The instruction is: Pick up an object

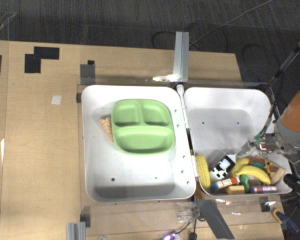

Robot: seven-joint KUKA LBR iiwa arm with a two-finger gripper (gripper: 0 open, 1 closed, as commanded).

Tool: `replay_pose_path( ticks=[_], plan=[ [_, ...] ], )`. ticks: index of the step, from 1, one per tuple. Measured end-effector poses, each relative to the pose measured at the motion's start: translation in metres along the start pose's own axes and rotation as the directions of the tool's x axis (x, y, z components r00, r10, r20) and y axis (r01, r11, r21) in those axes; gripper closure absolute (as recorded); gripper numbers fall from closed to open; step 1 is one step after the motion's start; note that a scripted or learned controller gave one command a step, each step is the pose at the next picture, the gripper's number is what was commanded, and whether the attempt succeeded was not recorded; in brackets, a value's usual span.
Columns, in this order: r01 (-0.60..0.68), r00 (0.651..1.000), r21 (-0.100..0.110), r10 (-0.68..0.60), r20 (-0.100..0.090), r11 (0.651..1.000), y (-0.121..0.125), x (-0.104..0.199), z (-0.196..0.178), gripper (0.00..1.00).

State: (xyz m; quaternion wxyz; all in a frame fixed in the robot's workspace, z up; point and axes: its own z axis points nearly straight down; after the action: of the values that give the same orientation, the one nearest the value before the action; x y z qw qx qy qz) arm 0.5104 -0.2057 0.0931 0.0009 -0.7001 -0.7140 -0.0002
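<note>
Arm at the right bin's edge; you cannot tell how the gripper stands.

You see the grey arm with its orange band (296, 115) coming in at the right, and the gripper (264, 145) sits at the right rim of the right-hand shallow white bin (225, 109), above the pile of objects; whether it is open, closed or holding anything cannot be told from here. In that bin's near corner lie a yellow plastic corn cob (203, 168), a curved yellow banana (254, 172), a black-and-white patterned block (220, 167) and several small mixed toys crowded together. The left-hand shallow white bin (135, 184) holds a green three-compartment plastic plate (141, 125), with a tan waffle-textured piece (106, 128) just beside its left edge, partly under it. Both bins rest on the wooden bench (35, 149).
</note>
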Motion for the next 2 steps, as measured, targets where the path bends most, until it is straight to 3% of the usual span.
replay_pose_path(
  ticks=[1,2],
  plan=[
    [0.0,1.0,0.002,0.0,-0.002,1.0,0.001,0.0,-0.008,1.0],
    [-0.171,0.985,0.001,0.171,0.001,0.985,0.05,0.052,-0.121,1.0]
  ],
)
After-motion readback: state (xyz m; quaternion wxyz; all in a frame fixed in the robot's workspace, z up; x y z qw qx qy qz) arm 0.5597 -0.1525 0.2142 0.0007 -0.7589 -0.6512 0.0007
